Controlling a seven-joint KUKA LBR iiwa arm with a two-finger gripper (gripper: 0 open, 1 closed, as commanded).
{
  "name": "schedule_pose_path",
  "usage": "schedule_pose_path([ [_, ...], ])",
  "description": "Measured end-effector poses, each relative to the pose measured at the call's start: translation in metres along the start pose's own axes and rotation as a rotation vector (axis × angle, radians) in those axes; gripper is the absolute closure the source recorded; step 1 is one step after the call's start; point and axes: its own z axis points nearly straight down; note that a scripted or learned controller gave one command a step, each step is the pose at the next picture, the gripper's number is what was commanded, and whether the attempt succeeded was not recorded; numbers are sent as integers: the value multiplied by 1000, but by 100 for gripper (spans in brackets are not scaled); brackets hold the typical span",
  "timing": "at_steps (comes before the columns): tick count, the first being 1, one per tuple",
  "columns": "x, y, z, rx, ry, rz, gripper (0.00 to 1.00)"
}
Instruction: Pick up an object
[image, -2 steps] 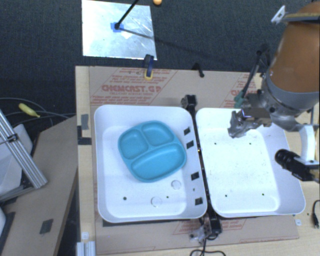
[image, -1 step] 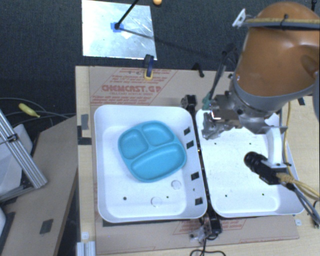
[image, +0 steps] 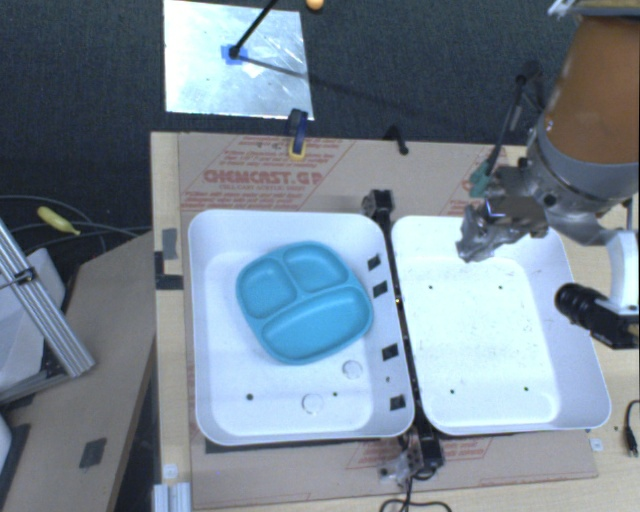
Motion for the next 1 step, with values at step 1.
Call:
schedule_pose_path([
  [1,7,0,29,6,1,-4,100],
])
